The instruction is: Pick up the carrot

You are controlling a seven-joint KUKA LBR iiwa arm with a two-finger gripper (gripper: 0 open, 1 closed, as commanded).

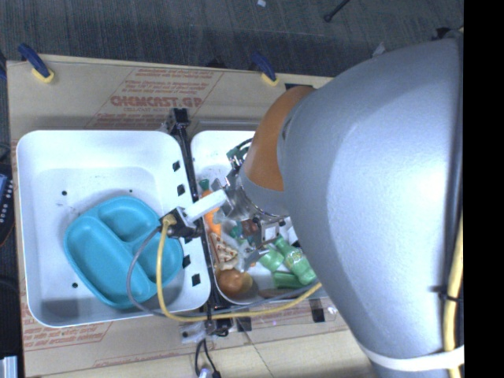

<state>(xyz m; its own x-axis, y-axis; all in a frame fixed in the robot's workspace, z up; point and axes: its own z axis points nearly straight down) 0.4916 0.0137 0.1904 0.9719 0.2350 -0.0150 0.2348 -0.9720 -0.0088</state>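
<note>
Several things are crowding the right bin [206, 144], so the gripper [236, 223], working down among them, could be closing on the wrong one. The carrot [213, 225] is showing as an orange sliver at its nine o'clock, touching neighbours. Whether the pincer is apart or together, I cannot tell. The cardboard-covered bench [157, 93] is sitting over dark carpet [157, 14] at twelve o'clock.

The arm [378, 187] was a broad, smooth grey housing with a rounded outline and a soft sheen. An orange band [272, 152] ringed it above the wrist. Below the band sat a cluster of metal and dark parts. A yellow cable [160, 278] and a grey cable [140, 254] looped out from a white bracket [198, 209].
</note>
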